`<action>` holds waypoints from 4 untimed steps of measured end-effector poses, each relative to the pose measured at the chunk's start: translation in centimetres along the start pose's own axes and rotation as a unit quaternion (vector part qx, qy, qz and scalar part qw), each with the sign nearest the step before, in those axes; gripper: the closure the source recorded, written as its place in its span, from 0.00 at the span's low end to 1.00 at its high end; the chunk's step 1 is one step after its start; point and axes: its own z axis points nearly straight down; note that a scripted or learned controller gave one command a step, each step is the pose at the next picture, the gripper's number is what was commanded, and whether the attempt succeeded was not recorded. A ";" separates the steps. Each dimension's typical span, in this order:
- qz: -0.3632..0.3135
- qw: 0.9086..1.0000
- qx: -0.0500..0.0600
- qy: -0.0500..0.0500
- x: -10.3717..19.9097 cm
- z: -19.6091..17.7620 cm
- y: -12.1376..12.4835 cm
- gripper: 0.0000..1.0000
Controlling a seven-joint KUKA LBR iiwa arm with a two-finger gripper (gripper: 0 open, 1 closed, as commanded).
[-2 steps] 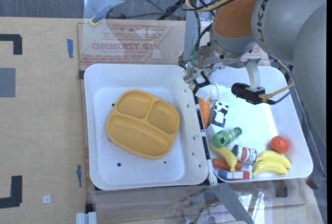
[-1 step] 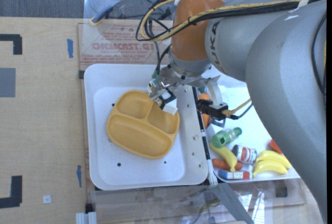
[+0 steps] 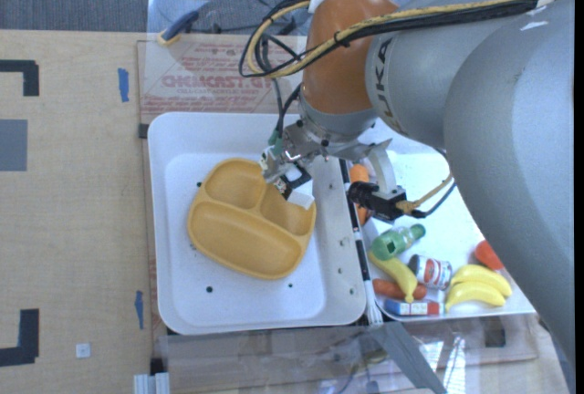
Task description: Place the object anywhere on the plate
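The gripper (image 3: pixel 285 171) hangs low over the left bin (image 3: pixel 173 201), right at the upper right rim of the yellow plate (image 3: pixel 248 221). From where I stand its tip is a tangle of dark and pale parts with a spot of green on it, and I cannot tell whether it is released, clenched or grasping anything. No object shows clearly at its tip.

The plate lies just below and to the left of the gripper. It is a divided dish with three compartments: one large one on the near side and two smaller ones along the far edge, the rightmost of them directly under the gripper's tip. All three compartments look bare.

To the right of the gripper, past the white divide where the two bins meet, the right bin (image 3: pixel 438 173) holds a scatter of small toys. Nearest the gripper is something orange (image 3: pixel 360 173), partly hidden behind a black part of the arm. Lower right of it lies a green bottle (image 3: pixel 397 241), then a yellow banana (image 3: pixel 398 274), a red and white can (image 3: pixel 431 273) and a second banana (image 3: pixel 476 285) further out. A small red piece (image 3: pixel 486 253) sits beyond those, close to the arm's grey body (image 3: pixel 511 137), which looms over that bin.
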 end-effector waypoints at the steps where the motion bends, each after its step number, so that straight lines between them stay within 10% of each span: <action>1: 0.103 0.995 -0.002 -0.001 -0.6 -8.7 3.3 1.00; 2: 0.013 1.000 0.000 0.000 4.2 -7.4 2.7 1.00; 3: 0.013 1.000 0.000 0.000 4.2 -7.5 2.7 0.00; 4: 0.013 1.000 -0.002 -0.001 4.2 -8.6 2.8 1.00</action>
